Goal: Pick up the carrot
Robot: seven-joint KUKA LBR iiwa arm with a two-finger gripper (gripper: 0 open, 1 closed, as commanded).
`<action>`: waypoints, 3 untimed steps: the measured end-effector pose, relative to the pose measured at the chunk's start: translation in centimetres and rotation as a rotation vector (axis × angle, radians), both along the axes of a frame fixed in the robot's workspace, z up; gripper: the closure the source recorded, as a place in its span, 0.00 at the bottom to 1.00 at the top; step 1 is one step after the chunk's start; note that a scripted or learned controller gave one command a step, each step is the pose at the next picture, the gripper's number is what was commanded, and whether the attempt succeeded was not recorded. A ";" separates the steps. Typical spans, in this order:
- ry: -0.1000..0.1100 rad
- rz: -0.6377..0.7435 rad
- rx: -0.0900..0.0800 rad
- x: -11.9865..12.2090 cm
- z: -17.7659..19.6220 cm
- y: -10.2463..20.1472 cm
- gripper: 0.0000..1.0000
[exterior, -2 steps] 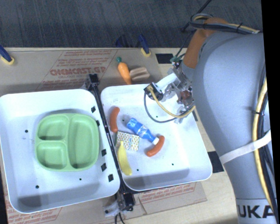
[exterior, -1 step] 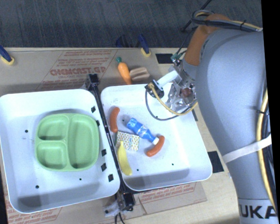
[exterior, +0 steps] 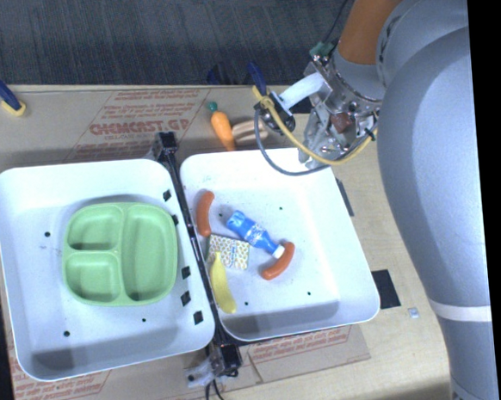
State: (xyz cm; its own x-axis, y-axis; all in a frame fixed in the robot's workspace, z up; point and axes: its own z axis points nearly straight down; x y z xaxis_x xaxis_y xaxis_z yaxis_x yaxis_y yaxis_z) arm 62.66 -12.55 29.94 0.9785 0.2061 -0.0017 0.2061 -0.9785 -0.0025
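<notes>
Behind the right bin (exterior: 346, 256), outside its rim, the carrot (exterior: 221, 128) lay on the cardboard (exterior: 123, 118). The gripper (exterior: 336, 132) hung over that bin's far corner, near the carrot, probably approaching; its state I could not tell.

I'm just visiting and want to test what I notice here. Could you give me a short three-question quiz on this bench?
1. True or false: the carrot lies inside the right bin.
2. What sits in the left bin? A) a green divided plate B) a blue bottle C) a banana
3. Fill in: the gripper hangs over the right bin's far ______ corner.

Key:
1. False; it lies on the cardboard behind the bins.
2. A, the green divided plate.
3. Right.
</notes>
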 end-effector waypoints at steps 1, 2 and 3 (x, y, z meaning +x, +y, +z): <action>0.004 0.286 0.002 -6.8 -5.0 5.1 1.00; 0.000 0.055 -0.001 -5.0 4.5 8.3 1.00; 0.007 0.099 -0.001 1.1 -8.2 11.4 1.00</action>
State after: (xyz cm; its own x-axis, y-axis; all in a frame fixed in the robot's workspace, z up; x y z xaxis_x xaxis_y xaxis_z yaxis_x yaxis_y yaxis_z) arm 63.74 -1.20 21.73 0.9533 0.3017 -0.0089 0.3017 -0.9534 -0.0034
